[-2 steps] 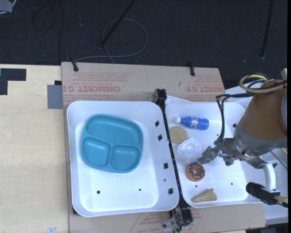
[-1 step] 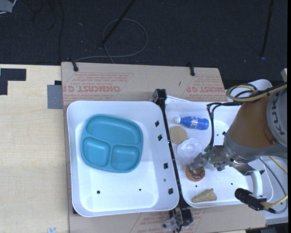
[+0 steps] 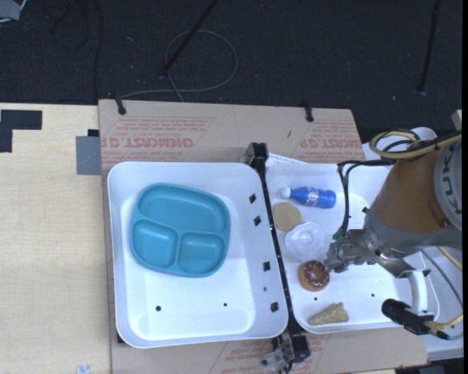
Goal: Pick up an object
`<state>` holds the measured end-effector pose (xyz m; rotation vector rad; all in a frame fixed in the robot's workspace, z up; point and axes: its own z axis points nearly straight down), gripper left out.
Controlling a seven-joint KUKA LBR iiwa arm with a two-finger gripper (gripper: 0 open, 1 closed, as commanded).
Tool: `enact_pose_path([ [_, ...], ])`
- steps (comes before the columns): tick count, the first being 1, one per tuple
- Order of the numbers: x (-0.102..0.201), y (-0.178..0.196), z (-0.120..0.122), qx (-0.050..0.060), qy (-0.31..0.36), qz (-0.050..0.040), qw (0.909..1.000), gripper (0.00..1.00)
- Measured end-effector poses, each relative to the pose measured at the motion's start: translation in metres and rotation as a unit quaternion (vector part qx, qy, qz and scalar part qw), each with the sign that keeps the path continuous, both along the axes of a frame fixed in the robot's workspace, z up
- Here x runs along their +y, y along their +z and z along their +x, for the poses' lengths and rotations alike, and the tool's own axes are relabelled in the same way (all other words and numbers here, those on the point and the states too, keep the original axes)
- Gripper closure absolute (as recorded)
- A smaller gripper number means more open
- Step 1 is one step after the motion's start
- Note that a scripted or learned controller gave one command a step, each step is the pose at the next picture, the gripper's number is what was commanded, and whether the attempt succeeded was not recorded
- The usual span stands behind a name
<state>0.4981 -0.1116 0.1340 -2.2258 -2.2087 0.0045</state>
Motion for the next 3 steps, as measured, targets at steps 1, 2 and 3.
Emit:
enact_pose_path([
  [1, 0.006, 0.060, 0.005, -0.005, 0.004, -0.0011, 1.0000, 1.00],
  [2, 0.008, 0.123, 0.007, -0.005, 0.004, -0.0013, 1.0000, 1.00],
  [3, 0.007, 0.142, 0.007, -0.003, 0.004, -0.0010, 1.0000, 1.00],
])
